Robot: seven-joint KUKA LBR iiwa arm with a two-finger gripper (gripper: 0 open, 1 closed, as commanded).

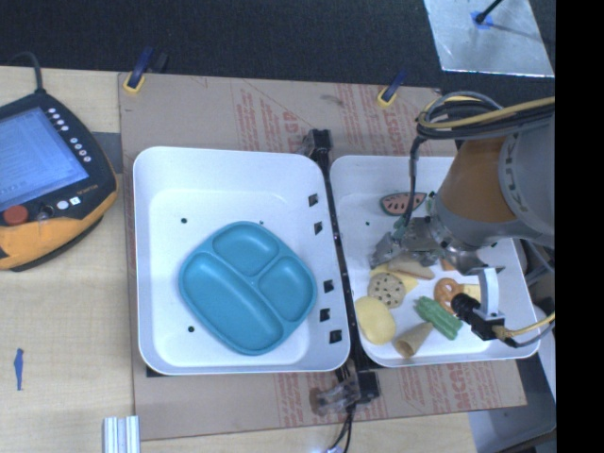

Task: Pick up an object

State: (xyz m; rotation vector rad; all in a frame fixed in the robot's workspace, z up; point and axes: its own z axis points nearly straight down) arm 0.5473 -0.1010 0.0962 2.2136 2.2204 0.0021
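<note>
The right bin (351,253) holds several toy foods: a watermelon slice (400,202), a round cookie (386,288), a yellow lemon-like piece (375,319), a cone (412,339), a green pickle (437,316), an orange ring (448,291) and a pale wedge (411,271). My gripper (398,245) reaches in from the right and hangs low over the middle of this bin, just above the wedge and the cookie and below the watermelon slice. The arm's wrist hides what lies under it.
The left bin (151,253) holds a blue divided plate (247,286). A teach pendant (47,182) lies on the bench at the far left. The bulky arm body (491,192) and its cables cover the right bin's right half.
</note>
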